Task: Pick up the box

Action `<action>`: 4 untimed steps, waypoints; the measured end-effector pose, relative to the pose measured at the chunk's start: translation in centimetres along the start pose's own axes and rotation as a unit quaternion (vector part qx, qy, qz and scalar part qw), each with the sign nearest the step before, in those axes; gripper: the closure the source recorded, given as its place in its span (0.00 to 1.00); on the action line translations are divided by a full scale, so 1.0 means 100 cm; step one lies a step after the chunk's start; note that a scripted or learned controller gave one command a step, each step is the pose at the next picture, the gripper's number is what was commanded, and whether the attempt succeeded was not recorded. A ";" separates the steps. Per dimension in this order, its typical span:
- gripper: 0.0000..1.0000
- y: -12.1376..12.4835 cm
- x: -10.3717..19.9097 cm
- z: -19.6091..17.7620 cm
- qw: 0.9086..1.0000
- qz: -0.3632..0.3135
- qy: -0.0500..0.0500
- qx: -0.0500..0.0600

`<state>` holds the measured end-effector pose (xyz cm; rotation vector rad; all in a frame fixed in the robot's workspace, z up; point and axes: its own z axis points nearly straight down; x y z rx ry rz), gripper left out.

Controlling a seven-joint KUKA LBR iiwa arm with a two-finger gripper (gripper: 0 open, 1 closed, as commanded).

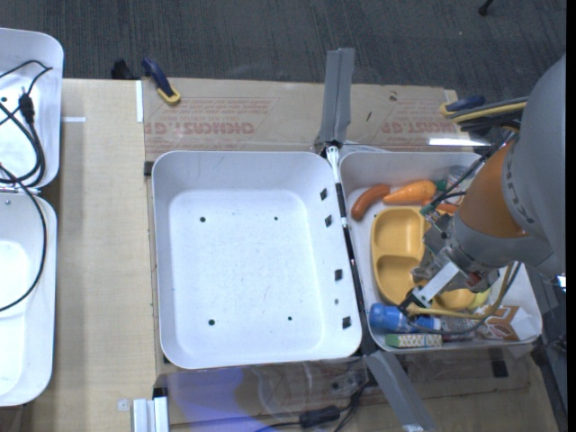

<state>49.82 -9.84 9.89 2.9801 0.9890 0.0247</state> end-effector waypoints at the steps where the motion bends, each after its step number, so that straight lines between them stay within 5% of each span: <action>1: 1.00 0.010 -0.007 -0.001 0.991 0.133 0.012 0.012; 2: 1.00 0.013 -0.009 -0.002 0.983 0.181 0.017 0.018; 3: 1.00 0.055 0.005 0.001 0.992 0.127 0.005 0.020; 4: 0.00 0.057 -0.003 0.004 0.991 0.129 -0.001 0.019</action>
